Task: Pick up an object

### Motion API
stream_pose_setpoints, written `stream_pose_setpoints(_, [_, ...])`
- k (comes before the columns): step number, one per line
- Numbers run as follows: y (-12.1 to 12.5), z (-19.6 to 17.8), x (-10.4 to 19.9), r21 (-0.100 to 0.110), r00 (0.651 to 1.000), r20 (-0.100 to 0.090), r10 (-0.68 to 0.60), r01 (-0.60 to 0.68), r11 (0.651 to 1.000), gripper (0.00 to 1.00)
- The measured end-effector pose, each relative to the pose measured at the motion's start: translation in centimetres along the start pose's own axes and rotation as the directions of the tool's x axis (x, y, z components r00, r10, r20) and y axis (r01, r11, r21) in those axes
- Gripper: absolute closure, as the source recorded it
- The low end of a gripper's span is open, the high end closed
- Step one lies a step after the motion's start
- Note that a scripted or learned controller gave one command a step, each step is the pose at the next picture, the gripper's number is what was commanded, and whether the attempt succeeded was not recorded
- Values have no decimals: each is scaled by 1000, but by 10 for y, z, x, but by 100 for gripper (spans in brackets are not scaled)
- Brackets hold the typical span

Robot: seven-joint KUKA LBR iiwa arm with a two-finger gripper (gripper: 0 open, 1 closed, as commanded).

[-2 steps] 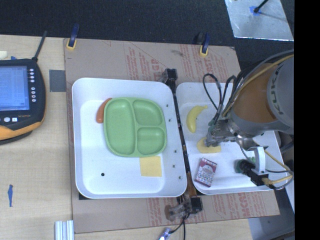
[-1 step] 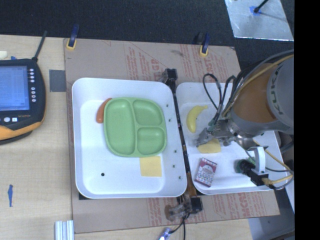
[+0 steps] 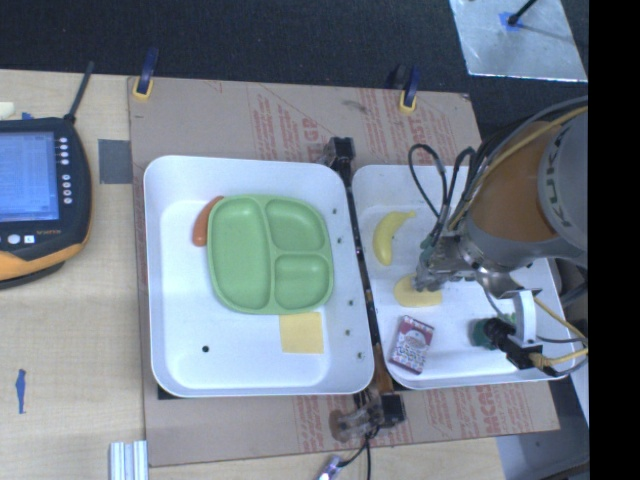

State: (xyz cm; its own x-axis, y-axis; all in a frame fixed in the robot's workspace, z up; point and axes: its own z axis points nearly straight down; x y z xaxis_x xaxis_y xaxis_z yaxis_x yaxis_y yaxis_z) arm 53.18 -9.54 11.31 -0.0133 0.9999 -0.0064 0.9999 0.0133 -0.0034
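My gripper [image 3: 428, 276] reaches down into the right bin [image 3: 455, 373], its tip right over a flat pale yellow piece [image 3: 410, 293] near the bin's middle. A yellow banana [image 3: 388, 235] lies just left and above it. A small red box [image 3: 411, 344] sits toward the bin's front left. In the left bin [image 3: 180, 368] rest a green divided plate [image 3: 270, 254], a yellow square slice [image 3: 302, 333] below it, and an orange sausage-shaped piece [image 3: 204, 222] tucked against the plate's left edge. The arm's body hides the right bin's right half.
A teach pendant [image 3: 35, 198] lies on the bench at far left. Clamps [image 3: 342, 151] sit between the bins at the back and at the front [image 3: 365, 418]. Cables and a green-tipped fitting [image 3: 492, 333] hang off the wrist over the right bin.
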Motion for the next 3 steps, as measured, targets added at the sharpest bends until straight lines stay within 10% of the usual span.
stream_pose_setpoints(1, [0,0,0,0,1000,0,0,0,1000,0])
stream_pose_setpoints(2, [0,-10,-1,-1,1000,3,-2,2,1000,100])
stream_pose_setpoints(3, [0,-10,-1,-1,1000,3,-3,3,1000,0])
